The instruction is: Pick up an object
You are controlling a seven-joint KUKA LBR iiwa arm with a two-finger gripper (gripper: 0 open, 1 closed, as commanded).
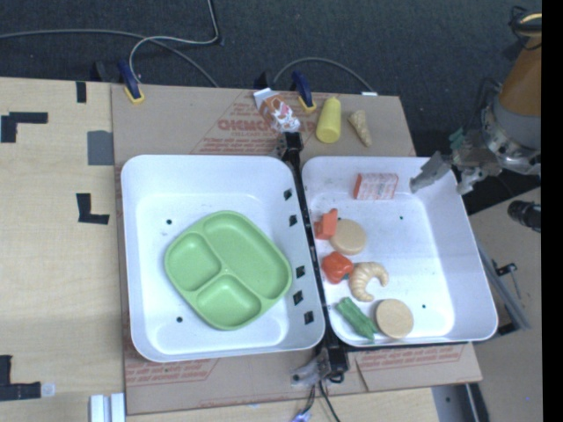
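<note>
Beside the tool: the upper right rim of the right bin [471, 262], over which the tool [437, 172] hangs, nothing between its tips.
Tool state: two dark fingers show splayed apart, so I read it as open (the view is small and slanted, so this is a judgement).
Nearest thing: a pink packet [376, 185], lying flat just beside the tool on the bin floor, apart from the rest.
Farther from the tool: a cluster along the bin's far side: an orange piece [326, 225] touching a tan round [349, 236], a red piece [337, 267] against a croissant [368, 276], then a green pod [355, 317] beside a second round cookie [393, 317].
Beyond that: the left bin [141, 236], holding a green divided plate [228, 268], well apart from the tool.
On the counter: a yellow bottle [328, 119] and a cone [361, 127] outside the bins.
Doing it well: the packet looks the easiest target; come straight down, fingers straddling its short sides, and close low since it is thin. The cluster risks a jostled neighbour.
</note>
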